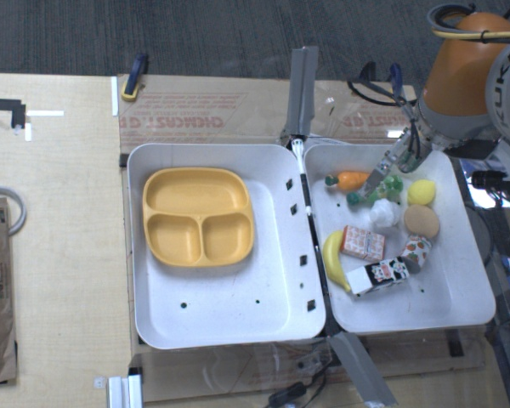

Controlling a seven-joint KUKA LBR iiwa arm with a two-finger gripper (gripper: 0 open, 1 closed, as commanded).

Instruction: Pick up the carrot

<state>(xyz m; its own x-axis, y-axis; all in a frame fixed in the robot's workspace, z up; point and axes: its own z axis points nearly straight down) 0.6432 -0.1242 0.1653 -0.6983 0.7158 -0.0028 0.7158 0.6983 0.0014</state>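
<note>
The left bin (153,313) holds a yellow divided plate (199,216). In the right bin's (459,304) far left part, the carrot (351,179) lies left-right, green top leftward. The pincer (379,181) hovers just right of it; its opening cannot be told. A banana (334,260) lies nearer.

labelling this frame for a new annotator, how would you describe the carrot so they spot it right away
Look at the right-hand white bin, the one crowded with toy food, and go to its far left corner. The carrot lies there, just left of the gripper. It is the only orange piece, with a green tip, unlike the yellow lemon and banana.
</note>
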